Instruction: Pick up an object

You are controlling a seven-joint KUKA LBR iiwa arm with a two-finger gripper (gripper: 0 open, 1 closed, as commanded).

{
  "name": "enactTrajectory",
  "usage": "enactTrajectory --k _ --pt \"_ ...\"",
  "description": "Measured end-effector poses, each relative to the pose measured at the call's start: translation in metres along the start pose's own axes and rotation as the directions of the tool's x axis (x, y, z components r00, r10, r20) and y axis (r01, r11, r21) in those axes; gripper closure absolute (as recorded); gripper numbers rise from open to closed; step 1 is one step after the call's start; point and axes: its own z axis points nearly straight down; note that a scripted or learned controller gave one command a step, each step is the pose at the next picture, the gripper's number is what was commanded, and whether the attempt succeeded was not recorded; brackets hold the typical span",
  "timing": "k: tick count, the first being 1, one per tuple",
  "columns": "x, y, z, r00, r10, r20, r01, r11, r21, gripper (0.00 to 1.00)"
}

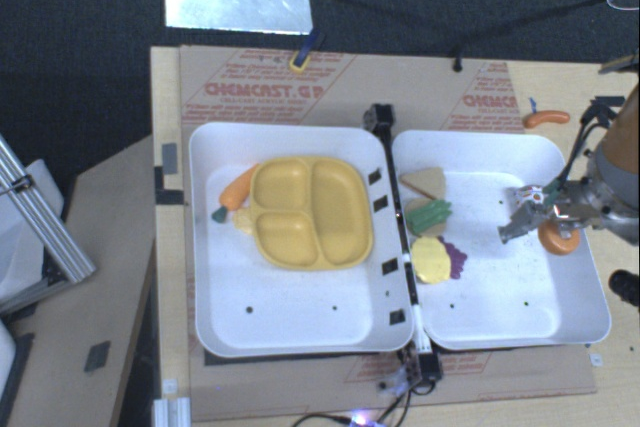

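Two shallow white bins sit side by side on the bench. The left bin (215,295) holds a yellow divided plate (305,212) near its middle, with a toy carrot (236,188) touching the plate's upper left edge and lying at a slant toward the lower left of the frame.

In the right bin (500,315), a cluster of toy foods lies along the left wall: a tan wedge like a bread slice (426,182) at the top, a green piece (430,213) just below it, then a yellow round piece (431,261) with a purple bunch (455,260) touching its right side.

The arm (620,170) comes in from the right edge of the frame, and its gripper (522,215) hangs over the right half of the right bin, well apart from the food cluster. Whether its fingers stand apart or together cannot be told at this angle and blur; nothing is seen between them. An orange ring-like object (558,237) lies just beside the gripper on its right, close under the wrist.

On the bench beyond the bins, at the upper right, rests a small orange sausage-shaped toy (546,118).
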Motion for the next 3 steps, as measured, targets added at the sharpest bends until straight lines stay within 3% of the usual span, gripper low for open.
enactTrajectory --k 1,3 --pt "0.0 0.003 -0.006 1.0 -0.003 0.003 0.004 1.0 -0.013 0.0" --pt "-0.009 0.007 0.1 1.0 -0.001 0.001 0.001 1.0 -0.007 0.0"
